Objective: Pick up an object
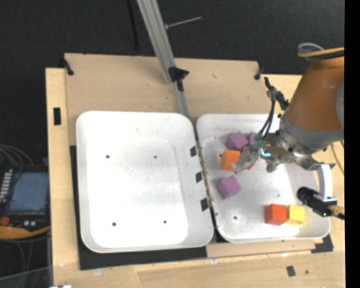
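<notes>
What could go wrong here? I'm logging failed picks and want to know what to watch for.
1. The tool sits low beside the orange block, with a purple block close behind; a closing grasp might catch both or nudge one away.
2. The orange block lies near the bin's left wall, so a push could jam it there.
3. The grip is hard to see, so a lift may come up with nothing.

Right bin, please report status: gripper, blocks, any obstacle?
Gripper low in right bin, at orange block. No block seen held. Purple blocks close either side; red and yellow apart, near corner.
</notes>
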You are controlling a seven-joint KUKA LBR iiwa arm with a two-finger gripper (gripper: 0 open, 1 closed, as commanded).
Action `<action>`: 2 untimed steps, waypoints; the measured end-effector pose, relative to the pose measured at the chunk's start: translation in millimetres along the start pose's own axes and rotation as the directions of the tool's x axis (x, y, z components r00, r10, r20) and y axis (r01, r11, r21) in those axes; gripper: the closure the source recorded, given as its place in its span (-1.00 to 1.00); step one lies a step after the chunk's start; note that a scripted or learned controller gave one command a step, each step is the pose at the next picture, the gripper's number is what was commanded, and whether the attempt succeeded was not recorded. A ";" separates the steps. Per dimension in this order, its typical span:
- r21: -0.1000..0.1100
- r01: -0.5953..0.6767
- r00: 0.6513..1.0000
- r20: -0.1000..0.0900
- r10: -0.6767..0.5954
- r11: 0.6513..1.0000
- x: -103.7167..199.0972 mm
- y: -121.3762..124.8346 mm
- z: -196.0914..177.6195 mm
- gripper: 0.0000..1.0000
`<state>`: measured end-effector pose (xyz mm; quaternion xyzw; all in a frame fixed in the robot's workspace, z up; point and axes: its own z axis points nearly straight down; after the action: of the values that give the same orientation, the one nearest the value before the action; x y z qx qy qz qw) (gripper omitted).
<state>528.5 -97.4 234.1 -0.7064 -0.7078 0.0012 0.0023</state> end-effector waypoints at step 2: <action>-0.001 -0.004 1.000 0.003 0.004 1.000 0.5 0.8 39.7 -1.00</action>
<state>529.2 -96.8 194.4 -0.7079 -0.7063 0.0018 0.0010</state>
